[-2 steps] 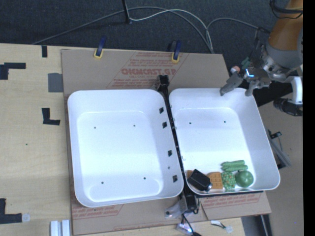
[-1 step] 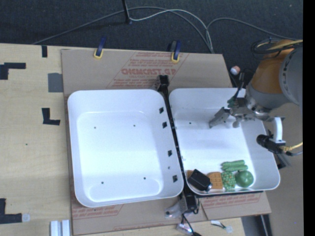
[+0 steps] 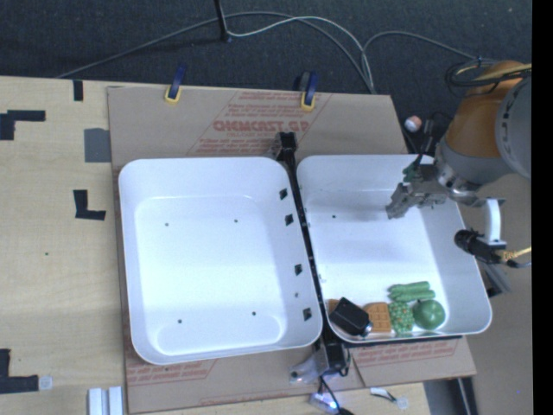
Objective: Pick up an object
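I have the end effector (image 3: pixel 404 199) over the right bin's (image 3: pixel 363 240) far right part, its grip state impossible to tell, while the toys (image 3: pixel 413 306) cluster well apart at that bin's near edge, lying toward the bench's near right corner.

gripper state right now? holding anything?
Gripper: over the upper part of the right bin, nothing visibly held; open or shut cannot be told from this view.
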You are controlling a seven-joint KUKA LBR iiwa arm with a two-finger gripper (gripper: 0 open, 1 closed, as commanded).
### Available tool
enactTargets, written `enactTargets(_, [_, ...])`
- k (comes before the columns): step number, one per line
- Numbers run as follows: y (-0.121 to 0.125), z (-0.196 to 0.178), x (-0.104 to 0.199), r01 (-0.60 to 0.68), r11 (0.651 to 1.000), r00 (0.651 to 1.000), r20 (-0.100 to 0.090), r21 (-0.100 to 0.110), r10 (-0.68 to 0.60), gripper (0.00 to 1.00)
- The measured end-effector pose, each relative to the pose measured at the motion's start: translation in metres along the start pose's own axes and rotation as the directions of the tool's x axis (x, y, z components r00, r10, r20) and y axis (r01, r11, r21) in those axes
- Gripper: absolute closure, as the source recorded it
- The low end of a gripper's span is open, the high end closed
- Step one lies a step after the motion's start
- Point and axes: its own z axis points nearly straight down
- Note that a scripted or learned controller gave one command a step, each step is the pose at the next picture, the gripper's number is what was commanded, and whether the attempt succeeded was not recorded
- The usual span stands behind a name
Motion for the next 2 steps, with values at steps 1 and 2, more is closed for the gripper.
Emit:
enactTargets(1, [-0.026, -0.168, -0.011, -0.001, 1.000, 1.000, 0.003, -0.014, 0.001, 1.00])
enactTargets(2, [-0.089, -0.343, 0.000, -0.001, 1.000, 1.000, 0.002, -0.013, 0.001, 1.00])
